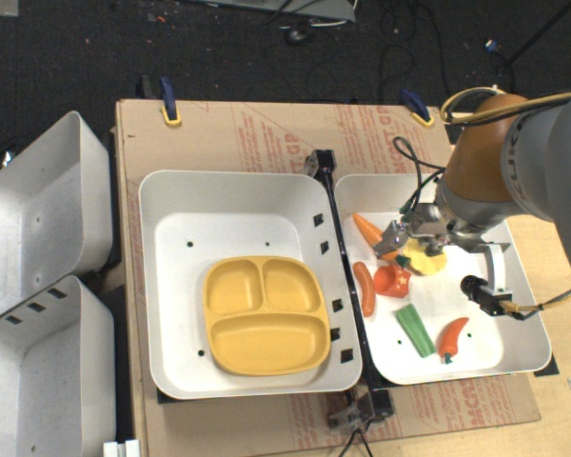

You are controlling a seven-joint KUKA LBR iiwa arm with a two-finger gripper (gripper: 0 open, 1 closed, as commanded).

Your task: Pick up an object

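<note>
On the left I see the left bin (162,255) with a yellow divided tray (266,314) lying flat in it; nothing there needs lifting. Moving right, the right bin (523,346) holds the toy food: an orange sausage (365,288) along the divider, an orange carrot (366,228) above it, a red pepper piece (392,280), a green stick (415,330), a red chilli (452,336) and a yellow piece (428,260).

I judge these pieces to be light, stiff moulded plastic, smooth and likely to slip, so I'd take one across its narrow middle. The nearest candidates are the red pepper piece and the yellow piece.

The gripper (403,241) sits low over those two, just beside the carrot. I cannot tell how the jaws stand, nor whether they touch anything; the wrist hides them.
</note>
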